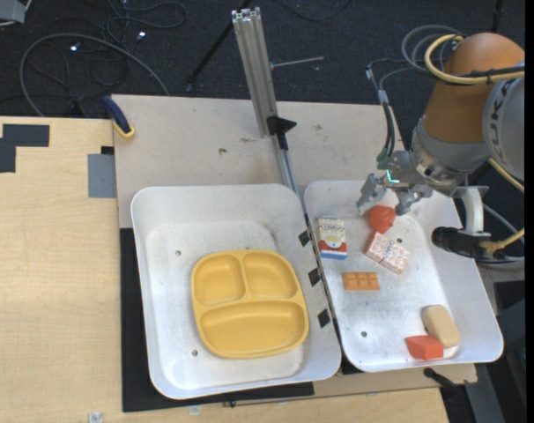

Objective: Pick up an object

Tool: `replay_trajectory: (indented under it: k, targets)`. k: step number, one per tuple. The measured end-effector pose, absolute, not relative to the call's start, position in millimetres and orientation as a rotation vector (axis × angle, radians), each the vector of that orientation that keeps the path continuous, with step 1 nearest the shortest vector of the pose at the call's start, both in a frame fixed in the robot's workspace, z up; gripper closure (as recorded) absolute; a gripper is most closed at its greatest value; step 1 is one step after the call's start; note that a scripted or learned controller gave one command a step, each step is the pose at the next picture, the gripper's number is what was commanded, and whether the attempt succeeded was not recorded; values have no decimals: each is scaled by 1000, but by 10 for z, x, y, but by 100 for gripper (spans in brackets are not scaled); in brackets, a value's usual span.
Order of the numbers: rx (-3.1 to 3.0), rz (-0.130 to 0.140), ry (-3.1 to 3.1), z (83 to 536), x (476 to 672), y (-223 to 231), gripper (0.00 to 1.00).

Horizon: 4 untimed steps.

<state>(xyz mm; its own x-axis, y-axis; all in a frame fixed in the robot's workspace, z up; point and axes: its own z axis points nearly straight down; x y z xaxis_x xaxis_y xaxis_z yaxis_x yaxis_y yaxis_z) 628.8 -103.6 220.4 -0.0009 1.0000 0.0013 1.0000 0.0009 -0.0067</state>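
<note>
My gripper (pixel 389 199) hangs over the far end of the right bin (pixel 474 311), its two grey fingers spread apart. Just below the fingertips lies a small red rounded object (pixel 381 218), close to them but not between them. Beside it rests a pink-and-white box (pixel 387 253). A small carton with a red and blue label (pixel 332 238) stands near the bin's left wall. An orange waffle-like piece (pixel 360 281) lies mid-bin. At the near right corner sit a tan bread-like block (pixel 441 324) and a red block (pixel 424 348).
The left bin (pixel 161 236) holds a yellow divided plate (pixel 248 303). An aluminium post (pixel 256 69) rises behind the bins, with a black clamp (pixel 280 127) at its foot. Black clips (pixel 313 276) sit along the shared wall between the bins.
</note>
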Motion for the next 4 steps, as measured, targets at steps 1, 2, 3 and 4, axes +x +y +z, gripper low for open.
replay_trajectory:
  k: [1,2,3,4]
  targets:
    - [-2218,3,-2221,2220,6296,-1037,0]
    - [-2217,9,-2216,1588,6252,-1079,0]
    - [-2219,8,-2214,1128,6213,-1020,0]
    - [-2230,-12,-2229,1093,6270,-1037,0]
